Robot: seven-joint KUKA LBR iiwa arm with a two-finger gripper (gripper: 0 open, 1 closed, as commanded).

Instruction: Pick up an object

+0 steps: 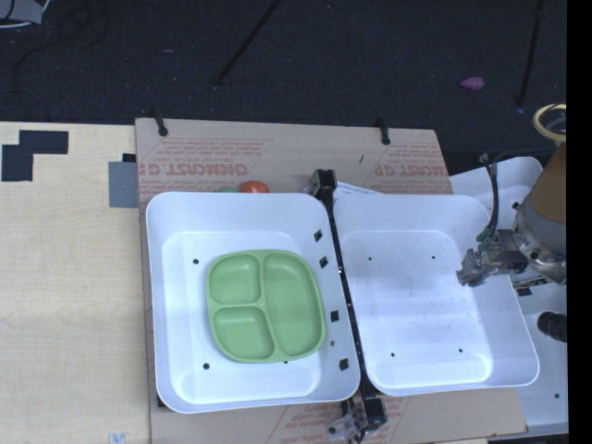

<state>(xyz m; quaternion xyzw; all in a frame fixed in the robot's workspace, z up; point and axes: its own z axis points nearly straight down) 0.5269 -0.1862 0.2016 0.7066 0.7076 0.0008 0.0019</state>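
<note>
A: We are hovering the fingers (470, 271) over the right bin (504, 363), well right of the green plate (265, 304) in the left bin (171, 248).

B: Open or closed, we cannot tell. From here we are risking grabbing nothing.

Two white bins (176, 248) on bench (65, 276)

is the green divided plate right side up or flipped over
Right side up: the green divided plate lies flat in the left bin, its three hollow compartments facing upward.
</note>
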